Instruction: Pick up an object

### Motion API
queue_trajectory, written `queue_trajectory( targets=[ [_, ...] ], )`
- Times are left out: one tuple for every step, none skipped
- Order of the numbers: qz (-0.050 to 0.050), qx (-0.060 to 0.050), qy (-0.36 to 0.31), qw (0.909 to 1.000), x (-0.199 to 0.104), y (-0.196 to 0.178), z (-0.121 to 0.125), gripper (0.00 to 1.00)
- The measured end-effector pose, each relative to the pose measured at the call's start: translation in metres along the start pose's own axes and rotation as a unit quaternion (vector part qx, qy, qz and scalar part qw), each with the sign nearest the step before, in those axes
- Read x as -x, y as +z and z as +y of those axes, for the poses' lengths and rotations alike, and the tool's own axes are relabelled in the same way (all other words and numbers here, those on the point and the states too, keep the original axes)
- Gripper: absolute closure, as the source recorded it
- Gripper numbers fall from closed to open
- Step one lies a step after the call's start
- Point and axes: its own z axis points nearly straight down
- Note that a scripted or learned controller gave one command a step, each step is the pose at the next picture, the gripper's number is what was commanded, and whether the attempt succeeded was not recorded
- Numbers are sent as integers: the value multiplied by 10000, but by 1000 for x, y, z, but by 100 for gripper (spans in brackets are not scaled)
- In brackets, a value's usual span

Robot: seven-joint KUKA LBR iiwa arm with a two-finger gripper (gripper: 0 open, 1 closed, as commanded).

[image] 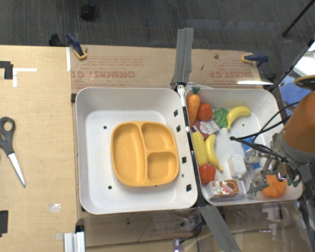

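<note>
The right bin [262,96] holds several toy foods: a carrot [193,105], a red tomato [205,112], a green pepper [220,117], two bananas [238,114] [212,151], a corn cob [199,147], a small carton [224,189] and a white block [236,166]. An orange fruit [275,189] lies in the bin's near right corner. My gripper [258,184] hangs low over that corner, just left of the orange fruit and right of the carton. The wrist and cables hide part of the bin floor there.
The left bin [89,156] carries a yellow divided plate [145,153]. Scissors [8,146] lie on the bench far to the left. Blue clamps [76,45] [256,59] hold the cardboard behind the bins. The arm's orange band [310,122] overhangs the right bin's right wall.
</note>
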Motion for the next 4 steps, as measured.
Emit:
queue_trajectory(
  targets=[
    [-18, -1, 36, 10000, 80, -1, 57, 0],
    [-29, -12, 96, 9999, 101, -2, -22, 0],
    [-14, -4, 507, 9987, 60, -1, -33, 0],
    [-5, 1, 701, 9975, 19, -1, -37, 0]
  ],
)
